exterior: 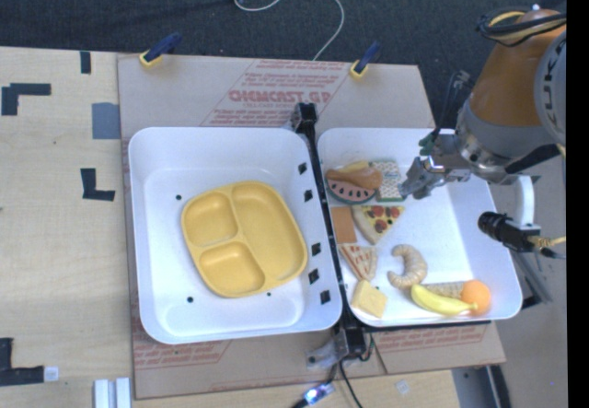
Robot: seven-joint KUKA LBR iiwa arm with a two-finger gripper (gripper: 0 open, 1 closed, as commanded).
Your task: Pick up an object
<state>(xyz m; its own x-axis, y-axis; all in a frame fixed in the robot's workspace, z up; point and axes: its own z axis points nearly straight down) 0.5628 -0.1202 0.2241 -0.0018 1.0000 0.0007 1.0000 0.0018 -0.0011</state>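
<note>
The right bin [460, 222] holds toy food: a watermelon slice [353, 182], a pizza slice [380, 218], a brown cracker [343, 225], a sandwich wedge [360, 260], a yellow cheese block [371, 298], a croissant [409, 263], a banana [438, 301] and an orange [475, 296]. A pale green-white piece [390, 179] lies beside the watermelon. My gripper [416, 183] hangs low over the bin's upper middle, just right of that pale piece and above the pizza slice. I see nothing held in it.
The left bin [147, 213] holds a yellow divided plate [243, 238]. A black divider [317, 213] runs between the bins. The arm's grey wrist and orange band [511, 93] come in from the right. A white cable [285, 1] lies on the dark floor behind.
</note>
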